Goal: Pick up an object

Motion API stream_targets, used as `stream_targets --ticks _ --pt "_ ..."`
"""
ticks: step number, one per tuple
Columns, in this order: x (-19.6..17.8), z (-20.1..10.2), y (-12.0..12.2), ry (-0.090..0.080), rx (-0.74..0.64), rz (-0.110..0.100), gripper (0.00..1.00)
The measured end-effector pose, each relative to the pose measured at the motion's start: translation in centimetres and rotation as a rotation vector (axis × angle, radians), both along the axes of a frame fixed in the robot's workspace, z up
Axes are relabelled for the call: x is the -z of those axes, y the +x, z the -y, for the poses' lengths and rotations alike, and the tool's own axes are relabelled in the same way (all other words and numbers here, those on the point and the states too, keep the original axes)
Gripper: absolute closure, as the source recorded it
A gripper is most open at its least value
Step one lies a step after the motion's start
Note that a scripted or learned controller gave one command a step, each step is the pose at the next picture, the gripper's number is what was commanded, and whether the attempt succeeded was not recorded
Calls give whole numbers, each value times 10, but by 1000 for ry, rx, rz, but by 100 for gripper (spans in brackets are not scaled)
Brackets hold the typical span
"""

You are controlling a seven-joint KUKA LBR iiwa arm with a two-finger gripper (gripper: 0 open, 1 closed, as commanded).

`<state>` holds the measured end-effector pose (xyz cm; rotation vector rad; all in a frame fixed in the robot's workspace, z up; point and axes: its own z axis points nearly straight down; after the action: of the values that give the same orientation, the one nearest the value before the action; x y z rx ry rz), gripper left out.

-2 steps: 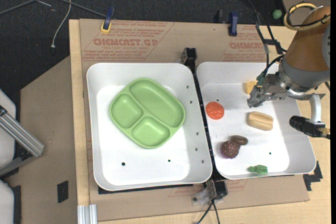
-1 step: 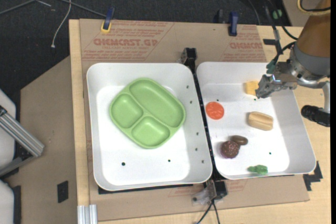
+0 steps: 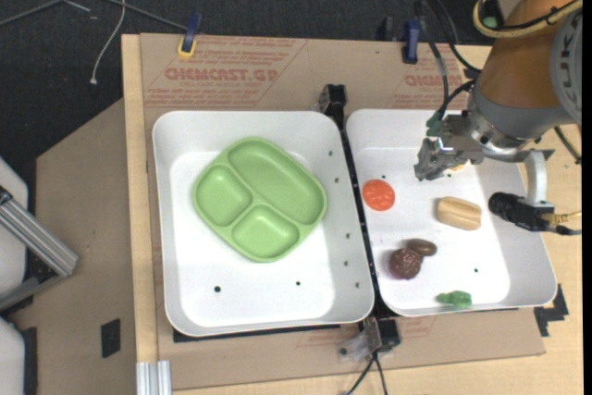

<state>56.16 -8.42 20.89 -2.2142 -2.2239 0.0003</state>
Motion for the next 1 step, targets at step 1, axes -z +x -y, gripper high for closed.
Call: stream_targets --ticks 1 --pt "-10 -45 3 -1 2 4 100"
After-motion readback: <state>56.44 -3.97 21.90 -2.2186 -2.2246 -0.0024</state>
